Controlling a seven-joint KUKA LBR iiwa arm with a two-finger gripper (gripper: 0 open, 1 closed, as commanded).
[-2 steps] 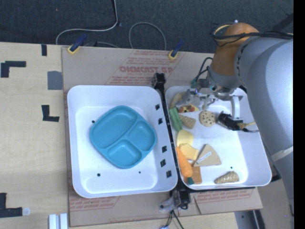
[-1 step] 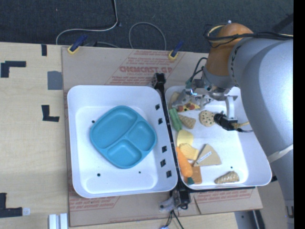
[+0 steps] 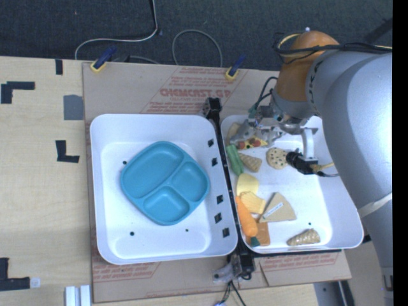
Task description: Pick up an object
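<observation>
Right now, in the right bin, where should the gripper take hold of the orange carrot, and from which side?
Grip the carrot across its middle, coming straight down from above. It lies flat and long, along the divider wall of the right bin, so the fingers should close across its narrow width. Yellow pieces crowd its upper end.

Not much for you to read here, honestly. The only real lettering is the red print on the cardboard sheet (image 3: pixel 185 88) lying under both bins: above the left bin (image 3: pixel 102 132) you can see a big red word, upside down from the camera's side, that looks like "CHEMCAST GP", though I can't be sure of every letter. There are smaller red lines around it and more red print on the strip of cardboard below the bins, all too small and blurry to make out. The black shapes on the surface (image 3: pixel 38 126) are plain marks, not letters.
</observation>
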